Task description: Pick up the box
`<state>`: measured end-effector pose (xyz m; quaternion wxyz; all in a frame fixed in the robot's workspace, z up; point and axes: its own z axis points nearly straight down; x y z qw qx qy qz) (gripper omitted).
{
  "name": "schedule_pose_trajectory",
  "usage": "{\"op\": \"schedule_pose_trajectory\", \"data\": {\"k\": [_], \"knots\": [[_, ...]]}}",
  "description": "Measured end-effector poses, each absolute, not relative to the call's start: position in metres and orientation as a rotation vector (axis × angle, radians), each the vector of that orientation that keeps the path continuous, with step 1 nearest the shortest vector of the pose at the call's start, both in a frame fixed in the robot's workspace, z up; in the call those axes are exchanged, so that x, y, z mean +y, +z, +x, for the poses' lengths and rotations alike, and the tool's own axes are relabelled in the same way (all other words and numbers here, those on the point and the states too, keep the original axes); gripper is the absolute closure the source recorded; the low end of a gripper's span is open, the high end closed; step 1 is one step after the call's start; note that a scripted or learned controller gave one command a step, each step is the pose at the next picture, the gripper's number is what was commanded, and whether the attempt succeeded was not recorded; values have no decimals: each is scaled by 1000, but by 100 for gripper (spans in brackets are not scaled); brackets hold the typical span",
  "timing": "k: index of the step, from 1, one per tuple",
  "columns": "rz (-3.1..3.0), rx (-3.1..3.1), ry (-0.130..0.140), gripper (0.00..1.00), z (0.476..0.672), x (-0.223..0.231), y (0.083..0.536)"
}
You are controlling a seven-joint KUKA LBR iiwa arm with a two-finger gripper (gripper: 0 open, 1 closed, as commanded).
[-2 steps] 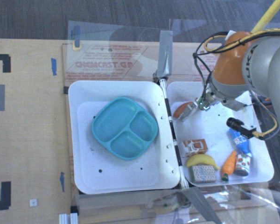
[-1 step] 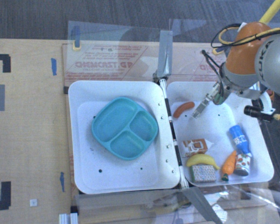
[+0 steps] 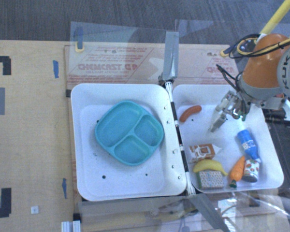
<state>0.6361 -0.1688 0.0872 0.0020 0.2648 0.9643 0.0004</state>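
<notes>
A blue divided plate [image 3: 129, 133] lies in the left bin [image 3: 82, 110].

A robotics lab: a plywood desk [image 3: 29, 129] marked with black tape squares [image 3: 1, 65], two white bins [image 3: 82, 100] bolted side by side, clear plastic shields [image 3: 121, 37], and grey carpet floor [image 3: 135, 4].

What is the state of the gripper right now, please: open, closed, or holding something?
Gripper: open, holding nothing, above the right bin; apart from the box.
</notes>
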Motion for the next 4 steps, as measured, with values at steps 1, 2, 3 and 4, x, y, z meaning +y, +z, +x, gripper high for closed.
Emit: {"op": "schedule_pose_trajectory", "data": {"k": [1,2,3,4], "knots": [[1001,2975,-5,0,655,-128,88],[800,3034,1,0,642,-153,87],[1109,2934,3,0,650,-98,88],[1105,2926,6,100,653,-99,101]]}}
